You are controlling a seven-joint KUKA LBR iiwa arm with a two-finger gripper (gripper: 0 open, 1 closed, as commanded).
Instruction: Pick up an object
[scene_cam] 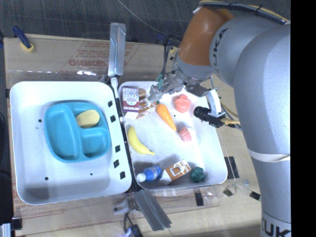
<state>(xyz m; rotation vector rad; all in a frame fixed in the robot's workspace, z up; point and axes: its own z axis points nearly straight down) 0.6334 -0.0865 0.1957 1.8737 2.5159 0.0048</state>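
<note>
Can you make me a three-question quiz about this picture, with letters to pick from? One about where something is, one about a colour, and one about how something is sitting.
1. Where is the blue tray?
A. In the left bin
B. In the right bin
C. On the bench outside the bins

2. What colour is the carrot?
A. Purple
B. Orange
C. White

3. How is the water bottle sitting?
A. Standing upright
B. Lying on its side
C. Resting on the blue tray

Answers:
1. A, the tray lies in the left bin, with a yellow potato-like item in one of its compartments.
2. B, it is orange and lies in the right bin, near the banana.
3. B, it lies flat along the near wall of the right bin, beside a small brown carton.
</note>
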